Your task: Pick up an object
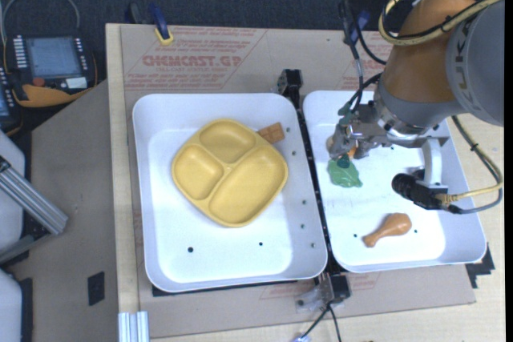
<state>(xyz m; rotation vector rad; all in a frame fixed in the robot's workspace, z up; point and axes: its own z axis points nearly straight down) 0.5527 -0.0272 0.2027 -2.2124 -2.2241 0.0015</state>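
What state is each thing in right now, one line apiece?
tool: low over the right bin, right above the green item; finger opening unclear.
green item: lying on the right bin floor.
drumstick: lying flat in the right bin, apart from the tool.
yellow divided plate: upright in the left bin.
small brown piece: at the plate's far edge.

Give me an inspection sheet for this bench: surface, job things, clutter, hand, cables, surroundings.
Surface: wooden board bearing the left bin and the right bin, side by side.
Job's things: green object and brown drumstick-shaped object in the right bin; small brown block in the left bin.
Clutter: yellow compartment plate in the left bin, beside the block.
Hand: hand low over the right bin, just above the green object; finger state unclear.
Cables: yellow cable crossing the right bin's edge; black cable below the board.
Surroundings: pendant with screen at left.
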